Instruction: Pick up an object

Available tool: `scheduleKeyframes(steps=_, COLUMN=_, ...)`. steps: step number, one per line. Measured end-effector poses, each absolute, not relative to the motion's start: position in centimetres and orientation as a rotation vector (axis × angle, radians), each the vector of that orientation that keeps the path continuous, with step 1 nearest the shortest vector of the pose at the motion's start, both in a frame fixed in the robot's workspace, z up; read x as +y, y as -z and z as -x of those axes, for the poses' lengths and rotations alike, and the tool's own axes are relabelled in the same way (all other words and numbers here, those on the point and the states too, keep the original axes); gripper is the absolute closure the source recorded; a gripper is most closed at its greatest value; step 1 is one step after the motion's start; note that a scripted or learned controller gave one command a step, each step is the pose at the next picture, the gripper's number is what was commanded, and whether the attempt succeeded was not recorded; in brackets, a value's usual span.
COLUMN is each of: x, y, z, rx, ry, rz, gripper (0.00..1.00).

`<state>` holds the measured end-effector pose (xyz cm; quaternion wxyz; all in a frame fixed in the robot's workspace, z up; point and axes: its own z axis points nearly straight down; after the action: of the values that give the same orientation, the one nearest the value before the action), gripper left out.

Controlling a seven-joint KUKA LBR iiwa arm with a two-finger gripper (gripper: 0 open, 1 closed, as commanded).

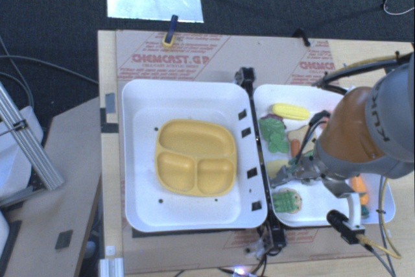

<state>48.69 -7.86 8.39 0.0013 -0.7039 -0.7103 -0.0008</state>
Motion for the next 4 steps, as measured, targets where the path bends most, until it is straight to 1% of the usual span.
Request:
scheduleKeyframes(steps=1, x=-8.3, y=-9.5, z=-48.8, rx=-2.225, ry=0.003, rz=2.219, gripper=1.00)
scheduleKeyframes(steps=2, x=-8.3, y=-9.4, z=-48.8, rx=-2.224, ry=0.003, rz=2.220, gripper=0.00)
scheduleKeyframes(steps=3, x=-8.3, y=-8.4, z=-48.6, rx=-2.221, ry=0.000, rz=2.221, gripper=0.00)
scheduleKeyframes(steps=4, x=-8.4, y=-8.4, z=-48.7, rx=-2.222, ry=0.001, rz=2.221, gripper=0.00)
